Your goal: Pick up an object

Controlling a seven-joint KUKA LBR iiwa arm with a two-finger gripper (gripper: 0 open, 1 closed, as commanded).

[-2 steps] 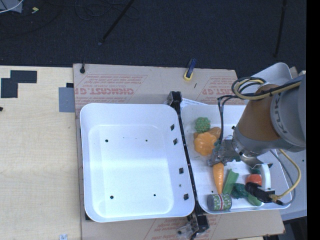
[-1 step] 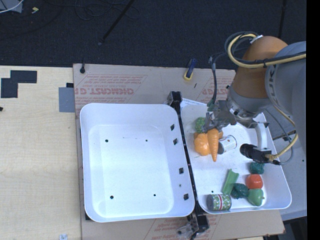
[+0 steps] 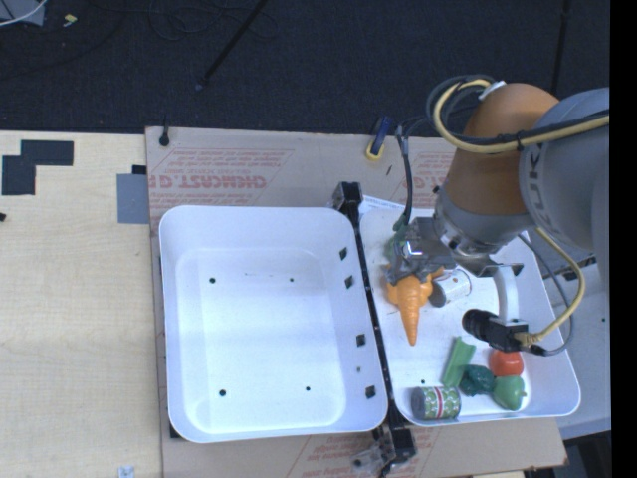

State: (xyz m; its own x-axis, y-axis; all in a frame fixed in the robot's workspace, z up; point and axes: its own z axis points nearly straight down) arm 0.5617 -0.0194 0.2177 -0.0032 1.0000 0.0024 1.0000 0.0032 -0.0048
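Note:
An orange toy carrot (image 3: 409,305) is in the right bin (image 3: 557,391), wide end up and tip pointing toward the front. My gripper (image 3: 420,275) comes down from the arm at the right, directly over the carrot's wide end. Its fingers stand on either side of that end and are shut on it. I cannot tell whether the carrot's tip rests on the bin floor or hangs just above it.
At the right bin's front lie a green block (image 3: 458,358), a red tomato (image 3: 507,363), a green pepper (image 3: 511,393), a dark teal piece (image 3: 476,379) and a small green-labelled can (image 3: 436,402). The left bin (image 3: 199,386) adjoins across a black divider (image 3: 366,307).

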